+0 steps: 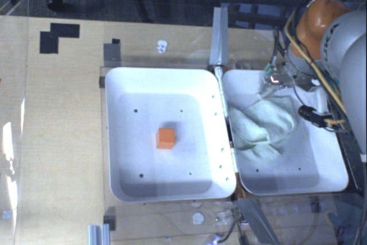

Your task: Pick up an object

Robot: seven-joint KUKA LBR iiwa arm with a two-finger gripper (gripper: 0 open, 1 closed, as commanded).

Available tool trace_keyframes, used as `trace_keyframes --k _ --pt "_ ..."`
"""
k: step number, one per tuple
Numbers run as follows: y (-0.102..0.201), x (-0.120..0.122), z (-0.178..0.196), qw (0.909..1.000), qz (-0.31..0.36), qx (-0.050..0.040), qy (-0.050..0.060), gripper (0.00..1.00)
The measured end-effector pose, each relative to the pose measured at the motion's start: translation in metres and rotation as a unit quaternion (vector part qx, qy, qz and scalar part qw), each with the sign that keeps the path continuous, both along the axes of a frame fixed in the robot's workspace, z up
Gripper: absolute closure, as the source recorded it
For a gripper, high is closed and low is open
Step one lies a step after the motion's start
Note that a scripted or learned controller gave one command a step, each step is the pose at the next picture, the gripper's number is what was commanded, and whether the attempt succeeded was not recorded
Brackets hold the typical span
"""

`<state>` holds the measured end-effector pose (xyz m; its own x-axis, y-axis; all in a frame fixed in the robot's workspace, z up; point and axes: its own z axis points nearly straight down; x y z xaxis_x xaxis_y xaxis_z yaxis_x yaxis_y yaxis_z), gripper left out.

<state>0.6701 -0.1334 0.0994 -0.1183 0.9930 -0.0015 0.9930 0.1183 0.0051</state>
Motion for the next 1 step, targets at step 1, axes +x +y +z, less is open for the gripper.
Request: trace_keyframes --k 1 --pt "0.0541 0.0003 0.1342 0.9989 -0.048 0.0005 -0.001 1.0"
